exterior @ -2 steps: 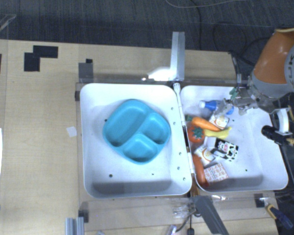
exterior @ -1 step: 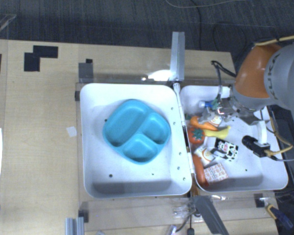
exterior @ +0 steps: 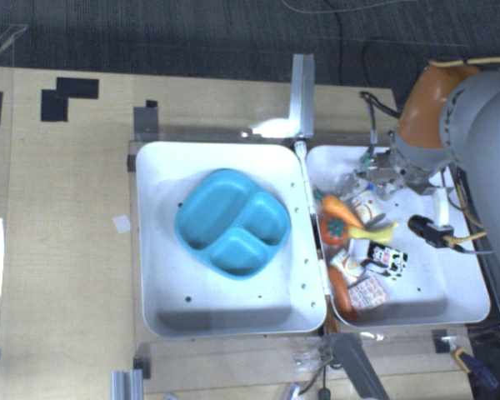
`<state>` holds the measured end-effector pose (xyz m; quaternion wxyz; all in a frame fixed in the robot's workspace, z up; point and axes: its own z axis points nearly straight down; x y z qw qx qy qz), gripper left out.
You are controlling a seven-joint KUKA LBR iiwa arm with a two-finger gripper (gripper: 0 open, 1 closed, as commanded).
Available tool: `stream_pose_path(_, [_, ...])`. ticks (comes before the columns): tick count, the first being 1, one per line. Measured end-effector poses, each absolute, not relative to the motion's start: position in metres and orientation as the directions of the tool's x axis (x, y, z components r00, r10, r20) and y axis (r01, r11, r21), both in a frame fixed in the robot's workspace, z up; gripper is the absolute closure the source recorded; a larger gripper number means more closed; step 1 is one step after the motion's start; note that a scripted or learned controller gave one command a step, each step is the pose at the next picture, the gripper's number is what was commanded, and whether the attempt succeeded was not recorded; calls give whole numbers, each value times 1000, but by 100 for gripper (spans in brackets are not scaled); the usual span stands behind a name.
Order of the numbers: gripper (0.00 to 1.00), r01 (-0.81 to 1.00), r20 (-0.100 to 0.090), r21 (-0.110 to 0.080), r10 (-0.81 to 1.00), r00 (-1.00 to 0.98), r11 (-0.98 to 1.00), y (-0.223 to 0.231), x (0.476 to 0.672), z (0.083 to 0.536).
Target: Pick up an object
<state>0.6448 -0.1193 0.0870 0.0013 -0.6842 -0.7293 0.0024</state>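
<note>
The pincer (exterior: 373,173) sits low at the far end of the right bin (exterior: 471,305), just above the heap of small things. Its metal blurs into the clutter there, so I cannot tell whether it is apart or together, and nothing is seen gripped. The likeliest thing to pick, an orange carrot (exterior: 342,210), lies just near-left of it against the left wall, seemingly because the heap is piled there, while the blue divided tray (exterior: 233,222) lies alone in the left bin (exterior: 150,252).

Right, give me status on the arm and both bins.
Gripper low over right bin, far end. Small items piled along its left side, carrot nearest. Blue divided tray in left bin.
</note>
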Motion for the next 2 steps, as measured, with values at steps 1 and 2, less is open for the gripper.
stream_pose_path(1, [100, 998, -2, 0, 998, -71, 71, -118, 647, 100])
stream_pose_path(2, [100, 976, -2, 9, 976, -216, 216, -48, 671, 205])
